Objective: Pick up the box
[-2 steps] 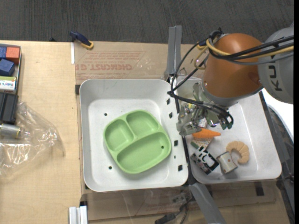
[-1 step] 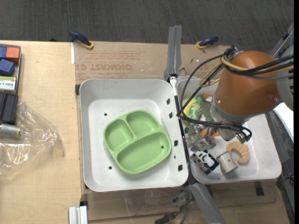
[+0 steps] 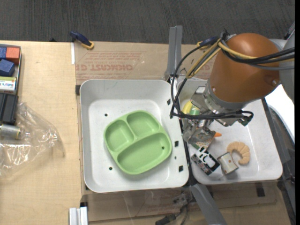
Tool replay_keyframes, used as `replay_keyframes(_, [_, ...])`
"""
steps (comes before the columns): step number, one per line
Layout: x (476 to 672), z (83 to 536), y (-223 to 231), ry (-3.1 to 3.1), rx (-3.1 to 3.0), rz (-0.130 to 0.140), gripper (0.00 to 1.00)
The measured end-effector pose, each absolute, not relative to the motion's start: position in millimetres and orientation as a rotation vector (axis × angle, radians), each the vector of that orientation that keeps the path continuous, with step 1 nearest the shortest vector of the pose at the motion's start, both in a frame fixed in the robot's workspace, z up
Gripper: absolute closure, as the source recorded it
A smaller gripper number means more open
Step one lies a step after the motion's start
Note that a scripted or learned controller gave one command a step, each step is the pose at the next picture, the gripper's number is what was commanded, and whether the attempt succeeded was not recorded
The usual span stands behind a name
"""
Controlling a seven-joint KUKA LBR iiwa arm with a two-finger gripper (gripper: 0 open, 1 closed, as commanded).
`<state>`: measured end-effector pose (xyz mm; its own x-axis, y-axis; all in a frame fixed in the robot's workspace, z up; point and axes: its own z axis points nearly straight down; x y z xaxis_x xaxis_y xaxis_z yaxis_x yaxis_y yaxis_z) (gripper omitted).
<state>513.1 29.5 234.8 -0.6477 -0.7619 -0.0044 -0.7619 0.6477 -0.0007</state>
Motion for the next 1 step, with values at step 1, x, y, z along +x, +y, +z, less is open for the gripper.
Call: replay_keyframes(1, [559.6,274.6,5.2,2.574,-1.792,0.002,1.0])
